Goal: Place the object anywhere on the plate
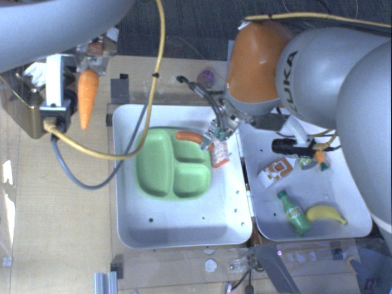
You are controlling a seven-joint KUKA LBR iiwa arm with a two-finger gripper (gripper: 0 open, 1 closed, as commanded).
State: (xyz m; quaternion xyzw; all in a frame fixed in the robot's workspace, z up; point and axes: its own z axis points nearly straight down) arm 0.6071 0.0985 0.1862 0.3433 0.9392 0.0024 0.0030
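In the camera view, a green divided plate [171,164] is seen in the left white bin [184,231]. A small orange sausage [188,137] lies on the plate's far right rim. Just right of it, the gripper [215,133] is lowered beside a red-and-white packet [219,154], whose print cannot be read; whether the jaws are open or closed cannot be told. "KUKA" is partly legible on the grey arm [318,78]. In the right bin [349,225] a green bottle [294,213], a banana [326,214] and a small carton [275,172] are seen. A carrot [87,98] lies at far left.

One fixed camera overhead, slanting onto both bins [184,237].
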